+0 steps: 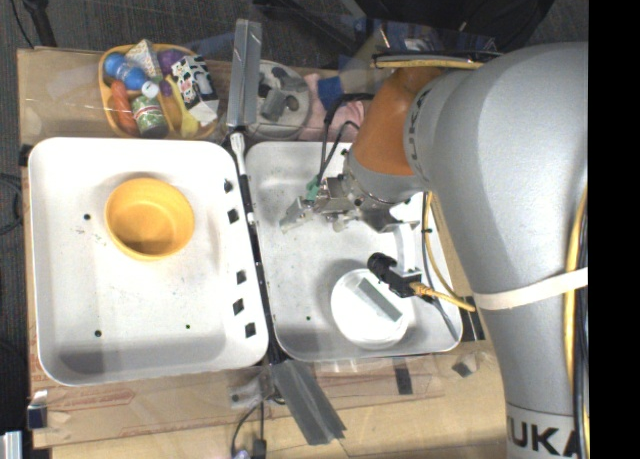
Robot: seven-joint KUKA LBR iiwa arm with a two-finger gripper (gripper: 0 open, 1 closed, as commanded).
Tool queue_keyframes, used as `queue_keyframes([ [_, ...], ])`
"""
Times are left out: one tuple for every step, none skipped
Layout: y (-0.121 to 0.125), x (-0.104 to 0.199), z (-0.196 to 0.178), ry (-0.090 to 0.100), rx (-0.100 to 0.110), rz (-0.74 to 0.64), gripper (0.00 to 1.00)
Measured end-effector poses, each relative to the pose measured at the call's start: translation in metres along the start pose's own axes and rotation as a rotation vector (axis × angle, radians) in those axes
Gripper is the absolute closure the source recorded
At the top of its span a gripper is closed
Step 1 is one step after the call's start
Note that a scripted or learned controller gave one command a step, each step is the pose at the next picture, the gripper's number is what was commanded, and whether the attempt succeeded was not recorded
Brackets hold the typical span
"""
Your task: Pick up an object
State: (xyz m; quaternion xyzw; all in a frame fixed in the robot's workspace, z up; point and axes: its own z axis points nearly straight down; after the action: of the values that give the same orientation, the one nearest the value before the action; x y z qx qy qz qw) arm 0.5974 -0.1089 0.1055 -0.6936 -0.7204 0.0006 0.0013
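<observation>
A yellow bowl (150, 217) sits upright in the left bin (60, 327), toward its far left part. In the right bin (300, 297), a white round dish (365, 319) with a grey flat piece (378, 297) on it rests near the front edge. My gripper (300, 210) reaches low into the far part of the right bin, pointing left, over bare bin floor. It is well apart from the white dish and across the divider from the bowl. Nothing is seen in its grasp.
Beyond the bins, a yellow basket (150, 92) holds several small toys and bottles. A grey metal fixture (278, 97) stands behind the right bin. The big grey arm (500, 197) covers the right bin's right side. Black clips (240, 277) line the divider.
</observation>
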Motion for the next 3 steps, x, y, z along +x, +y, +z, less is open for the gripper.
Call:
queue_keyframes([
  [-0.035,-0.02,-0.105,0.0,0.0,0.039,0.0],
  [-0.07,-0.061,-0.021,0.001,0.003,0.054,0.0],
  [-0.093,-0.057,0.011,-0.002,-0.009,-0.069,0.0],
])
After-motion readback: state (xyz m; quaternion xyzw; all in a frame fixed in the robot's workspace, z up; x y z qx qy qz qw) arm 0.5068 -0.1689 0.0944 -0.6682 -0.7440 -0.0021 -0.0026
